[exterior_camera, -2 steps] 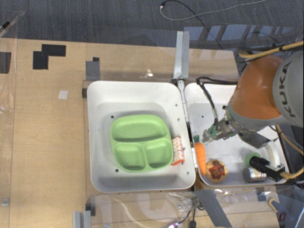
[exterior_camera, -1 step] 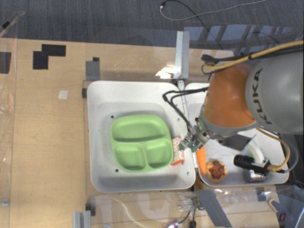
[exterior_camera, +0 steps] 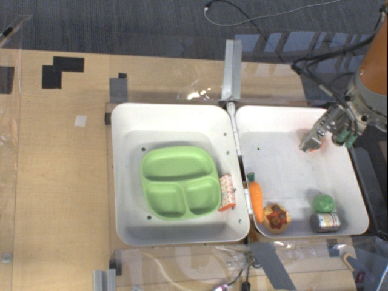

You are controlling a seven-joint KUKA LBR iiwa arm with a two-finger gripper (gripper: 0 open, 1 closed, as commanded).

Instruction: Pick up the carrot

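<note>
You see the orange carrot with its green top lying in the right-hand shallow white bin, pressed against that bin's left wall, close to the front left corner. It lies roughly along the wall, green end pointing away from you, orange tip towards the front. Just beside its tip, to the right, sits a small round piece of toy food in red, yellow and brown; the two look to be touching or nearly so.

The gripper hangs over the back right part of the same bin, well apart from the carrot. Whether it is spread or closed you cannot tell from this angle; nothing shows in its grasp. The grey arm with its orange band comes in from the right edge.

In the front right corner of that bin you find a small green rounded object and, just in front of it, a metal can lying on its side.

The left-hand white bin holds a light green plastic plate with three compartments, set near its middle. Between the plate's right rim and the bin's right wall lies a small pale packet with red markings. The divider between the two bins separates this packet from the carrot.

Both bins rest on the pale wooden bench.
</note>
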